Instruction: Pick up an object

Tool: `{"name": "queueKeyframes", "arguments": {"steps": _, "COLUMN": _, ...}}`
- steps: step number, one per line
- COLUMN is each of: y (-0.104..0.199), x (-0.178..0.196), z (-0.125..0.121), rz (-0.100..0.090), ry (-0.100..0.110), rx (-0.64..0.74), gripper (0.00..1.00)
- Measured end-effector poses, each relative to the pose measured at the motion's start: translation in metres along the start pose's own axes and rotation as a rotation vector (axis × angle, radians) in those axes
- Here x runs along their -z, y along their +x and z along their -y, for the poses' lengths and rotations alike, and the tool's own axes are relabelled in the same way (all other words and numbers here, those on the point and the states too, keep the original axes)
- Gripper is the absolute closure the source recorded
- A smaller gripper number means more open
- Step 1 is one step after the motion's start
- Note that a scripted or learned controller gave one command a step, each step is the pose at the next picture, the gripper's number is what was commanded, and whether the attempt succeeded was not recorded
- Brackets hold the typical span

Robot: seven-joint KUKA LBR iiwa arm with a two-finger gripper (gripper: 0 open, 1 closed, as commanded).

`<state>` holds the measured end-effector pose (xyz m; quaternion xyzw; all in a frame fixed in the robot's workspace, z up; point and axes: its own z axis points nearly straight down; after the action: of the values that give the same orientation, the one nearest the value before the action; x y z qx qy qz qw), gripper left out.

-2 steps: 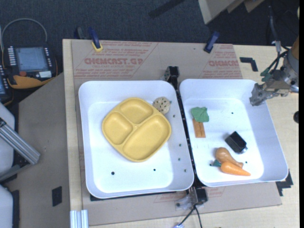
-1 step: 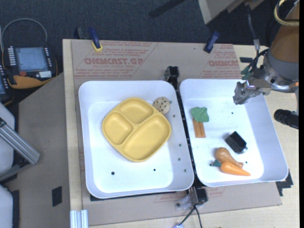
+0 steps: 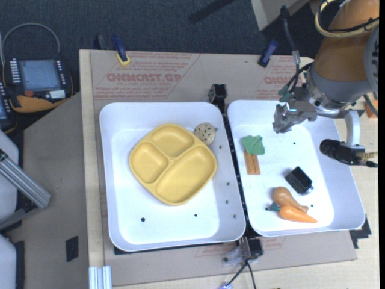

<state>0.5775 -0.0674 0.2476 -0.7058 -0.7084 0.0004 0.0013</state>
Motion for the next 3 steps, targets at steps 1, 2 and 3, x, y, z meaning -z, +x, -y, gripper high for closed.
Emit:
{"name": "queueKeyframes", "arguments": {"steps": 1, "y": 0.055, "x": 0.004, "z": 0.009, "rz": 0.0, "ry": 0.0, "rx": -0.001, "gripper": 1.0}}
{"name": "queueKeyframes", "arguments": {"steps": 2, "y": 0.105, "x": 0.008, "z": 0.011, "rz": 0.0, "ry": -0.003, "rx": 0.001, "gripper": 1.0}}
{"name": "queueKeyframes", "arguments": {"steps": 3, "y": 0.155, "x": -0.011, "z": 0.011, "rz": 0.001, "ry": 0.002, "rx": 0.0, "gripper": 1.0}}
